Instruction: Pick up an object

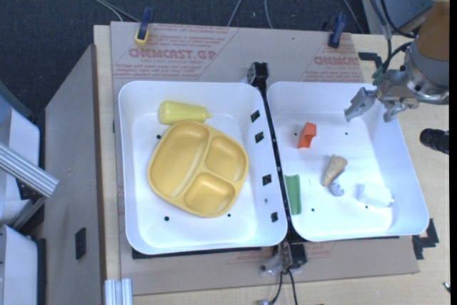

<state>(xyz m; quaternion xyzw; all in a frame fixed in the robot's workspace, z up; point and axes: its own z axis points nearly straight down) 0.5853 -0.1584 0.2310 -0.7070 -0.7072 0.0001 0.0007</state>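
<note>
Yellow tray (198, 168) in left bin (136, 175)

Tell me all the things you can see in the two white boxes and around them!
left bin: 1, white, left on the bench
right bin: 1, white, right on the bench
divided plate: 1, yellow, left bin
bottle: 1, yellow, left bin, above the plate
block: 1, orange, right bin
stick: 1, green, right bin, left edge
cone: 1, tan, right bin middle
clamps: 2, blue, board's top edge
gripper: 1, grey, over right bin, holding nothing
</note>
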